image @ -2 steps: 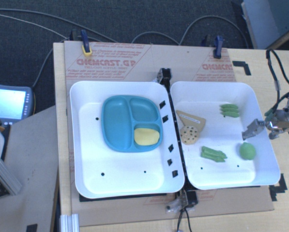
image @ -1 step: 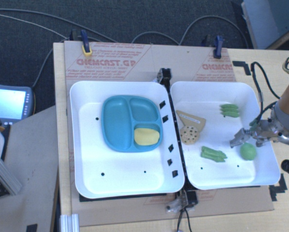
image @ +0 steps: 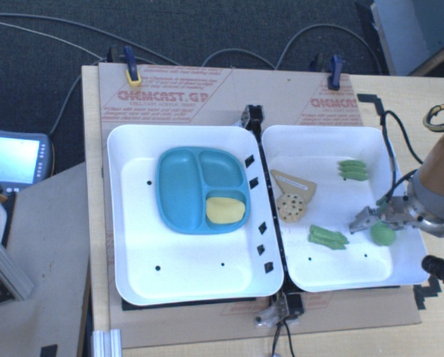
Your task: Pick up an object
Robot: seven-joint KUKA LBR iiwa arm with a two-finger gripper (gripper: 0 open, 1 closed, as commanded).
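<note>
White plastic bins, shallow so the arm can reach in. The left bin [image: 132, 222] holds a glossy blue divided tray [image: 184, 192] with a yellow lump [image: 225, 210]. The right bin [image: 318, 274] holds a tan spatula [image: 291, 193] and green pods [image: 327, 236]. At lower right, the gripper [image: 373, 222] sits beside a round green piece [image: 384, 234]; can't tell its grip.

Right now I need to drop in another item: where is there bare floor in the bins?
Left bin: bare floor below the blue tray. Right bin: bare along the top. Crowded lower right, around the gripper, green ball and green pod.
</note>
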